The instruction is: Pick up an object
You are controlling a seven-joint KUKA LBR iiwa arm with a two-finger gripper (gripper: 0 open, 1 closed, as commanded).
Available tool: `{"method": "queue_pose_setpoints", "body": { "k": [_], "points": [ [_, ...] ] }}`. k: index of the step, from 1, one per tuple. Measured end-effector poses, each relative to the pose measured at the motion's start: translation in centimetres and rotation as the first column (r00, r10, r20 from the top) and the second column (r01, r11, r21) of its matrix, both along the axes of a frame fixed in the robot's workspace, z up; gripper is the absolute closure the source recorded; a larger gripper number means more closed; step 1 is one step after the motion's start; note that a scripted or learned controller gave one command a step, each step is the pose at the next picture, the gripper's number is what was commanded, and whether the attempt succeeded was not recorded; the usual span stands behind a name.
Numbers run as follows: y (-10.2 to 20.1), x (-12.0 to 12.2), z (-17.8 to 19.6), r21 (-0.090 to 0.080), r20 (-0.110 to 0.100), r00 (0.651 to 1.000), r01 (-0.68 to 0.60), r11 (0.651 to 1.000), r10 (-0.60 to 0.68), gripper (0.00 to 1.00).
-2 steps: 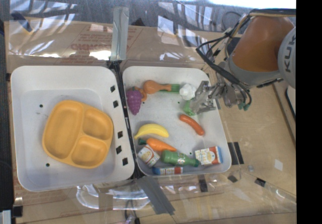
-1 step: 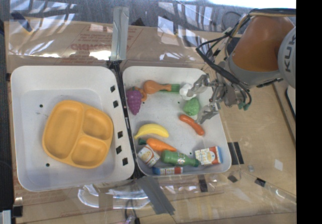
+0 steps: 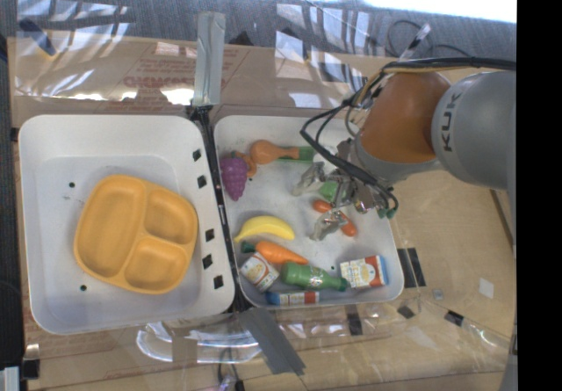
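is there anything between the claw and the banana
Nothing visible. The claw hangs over the right bin, and the banana lies to its left across bare white floor; the carrot sits below that path.

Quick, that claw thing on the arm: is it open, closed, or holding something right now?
Gripper: open, fingers spread low in the right bin, with a small orange toy between them; a grasp on it cannot be told.

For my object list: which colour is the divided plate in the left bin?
Yellow-orange; the plate shows best in the camera view.
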State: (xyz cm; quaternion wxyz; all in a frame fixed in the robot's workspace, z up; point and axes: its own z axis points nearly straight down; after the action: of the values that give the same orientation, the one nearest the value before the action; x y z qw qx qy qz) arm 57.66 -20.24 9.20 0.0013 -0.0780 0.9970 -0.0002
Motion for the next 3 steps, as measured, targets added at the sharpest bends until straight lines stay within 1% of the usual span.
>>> {"method": "queue_pose_setpoints", "body": {
  "k": [1, 2, 3],
  "points": [
    [0.1, 0.2, 1.1, 0.0, 0.003, 1.0, -0.004, 1.0, 0.004, 1.0],
    [6.5, 5.0, 11.9, -0.001, 0.009, 0.997, -0.08, 0.997, 0.08, 1.0],
    [3.5, 7.4, 14.7, -0.002, 0.002, 0.991, -0.133, 0.991, 0.133, 1.0]
  ]
}}
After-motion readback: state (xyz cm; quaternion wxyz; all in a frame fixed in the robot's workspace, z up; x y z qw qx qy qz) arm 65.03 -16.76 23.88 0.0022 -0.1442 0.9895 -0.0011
